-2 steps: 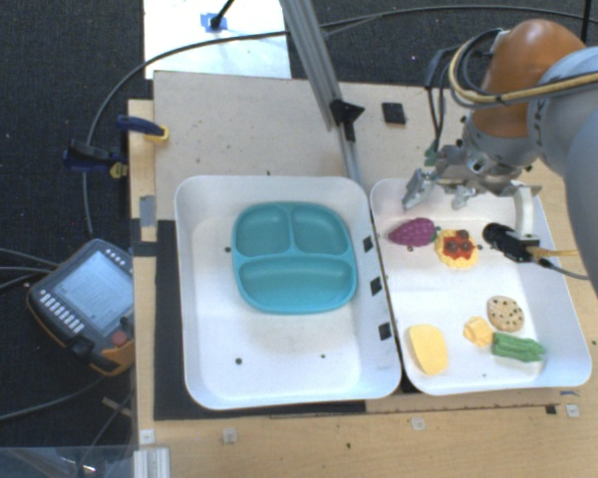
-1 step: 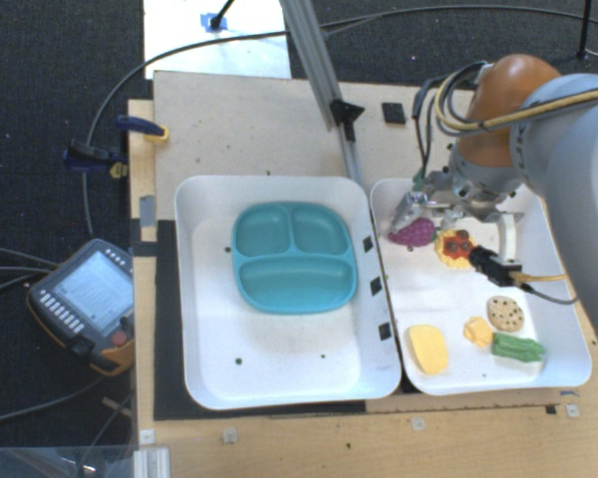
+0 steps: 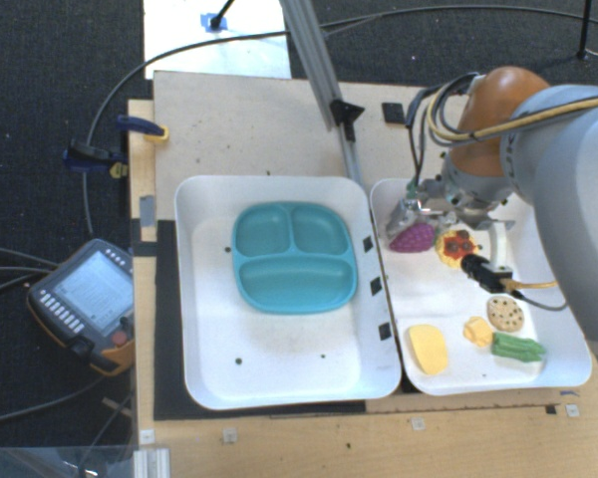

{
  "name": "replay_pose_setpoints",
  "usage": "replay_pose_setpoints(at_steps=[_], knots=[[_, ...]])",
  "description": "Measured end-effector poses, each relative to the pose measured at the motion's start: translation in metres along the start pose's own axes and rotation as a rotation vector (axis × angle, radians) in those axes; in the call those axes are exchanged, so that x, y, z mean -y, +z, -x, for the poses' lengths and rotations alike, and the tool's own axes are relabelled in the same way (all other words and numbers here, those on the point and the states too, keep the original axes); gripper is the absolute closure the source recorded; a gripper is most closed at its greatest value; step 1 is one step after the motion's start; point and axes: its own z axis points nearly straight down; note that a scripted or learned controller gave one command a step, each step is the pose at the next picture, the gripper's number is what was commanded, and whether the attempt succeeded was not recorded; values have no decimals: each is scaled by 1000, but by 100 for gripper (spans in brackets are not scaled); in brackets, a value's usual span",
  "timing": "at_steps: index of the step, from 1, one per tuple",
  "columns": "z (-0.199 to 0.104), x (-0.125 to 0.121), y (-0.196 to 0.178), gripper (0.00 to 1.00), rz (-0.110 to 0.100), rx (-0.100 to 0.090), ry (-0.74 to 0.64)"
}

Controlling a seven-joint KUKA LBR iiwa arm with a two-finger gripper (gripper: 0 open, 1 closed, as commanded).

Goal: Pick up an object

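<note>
Gripper [image 3: 409, 215] noted low over the far-left part of the right bin [image 3: 568, 366], just above or touching a purple object [image 3: 415, 238]; contact cannot be confirmed. Whether the tool is open or closed cannot be told from this angle, and nothing is shown to be held.

Other candidates in the same bin: an orange-and-red item [image 3: 455, 244] just right of the purple one, and nearer, a round speckled biscuit [image 3: 505, 313], a yellow slab [image 3: 429, 349], a small yellow piece [image 3: 476, 331] and a green piece [image 3: 518, 347]. A teal divided plate [image 3: 294, 257] is seen in the left bin [image 3: 204, 366].

Risks, as judged:
- The purple object lies close to the bin's left wall, so a grasp could be blocked by the wall, or the object shoved against it and missed.
- Its rounded, lumpy form may be squeezed out sideways.
- The orange-and-red neighbour could be nudged or caught along with it.

Writing: none legible on bins, plate or objects; the screen of the handheld pendant [image 3: 85, 292] at left is too small to be read
</note>
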Motion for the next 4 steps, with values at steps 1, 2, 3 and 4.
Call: replay_pose_setpoints(at_steps=[1,2,3,4], knots=[[0,-2,-13,100,5,0,-1],[5,-6,-59,100,3,-1,1],[3,-7,-103,100,4,-1,-2],[9,0,-158,100,4,0,1]])
